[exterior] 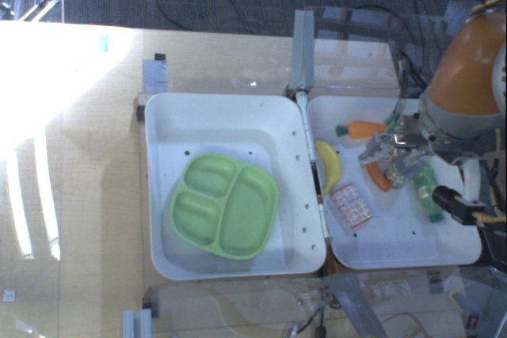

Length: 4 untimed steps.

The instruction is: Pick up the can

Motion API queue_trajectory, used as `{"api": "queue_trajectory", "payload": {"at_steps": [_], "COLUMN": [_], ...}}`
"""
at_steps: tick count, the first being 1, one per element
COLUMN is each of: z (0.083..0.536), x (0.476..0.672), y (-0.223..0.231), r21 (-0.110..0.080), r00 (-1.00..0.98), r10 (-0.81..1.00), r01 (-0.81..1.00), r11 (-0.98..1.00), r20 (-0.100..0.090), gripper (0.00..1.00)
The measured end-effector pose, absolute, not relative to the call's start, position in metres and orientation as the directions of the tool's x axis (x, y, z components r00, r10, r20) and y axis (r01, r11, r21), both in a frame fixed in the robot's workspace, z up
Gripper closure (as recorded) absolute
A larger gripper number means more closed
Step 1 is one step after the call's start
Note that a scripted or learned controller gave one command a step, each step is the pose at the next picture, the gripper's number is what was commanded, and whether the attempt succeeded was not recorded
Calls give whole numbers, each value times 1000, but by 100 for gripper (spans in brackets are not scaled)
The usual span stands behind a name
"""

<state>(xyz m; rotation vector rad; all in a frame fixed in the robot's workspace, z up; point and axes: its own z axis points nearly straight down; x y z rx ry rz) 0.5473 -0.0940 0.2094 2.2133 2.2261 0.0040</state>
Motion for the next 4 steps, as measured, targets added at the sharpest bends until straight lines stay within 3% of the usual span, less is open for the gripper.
{"api": "queue_trajectory", "payload": {"at_steps": [1, 2, 3, 4], "z": [217, 98, 111, 191], "x": [620, 618, 621, 600], "y": [-158, -194, -192, -127], "r21": [6, 16, 22, 6], "r00": [-37, -53, -56, 152], "r10": [999, 999, 998, 988], "r01": [999, 998, 998, 988], "r11": [37, 53, 56, -152], "r20": [-2, 2, 1, 0], "gripper": [0, 0, 100, 100]}}
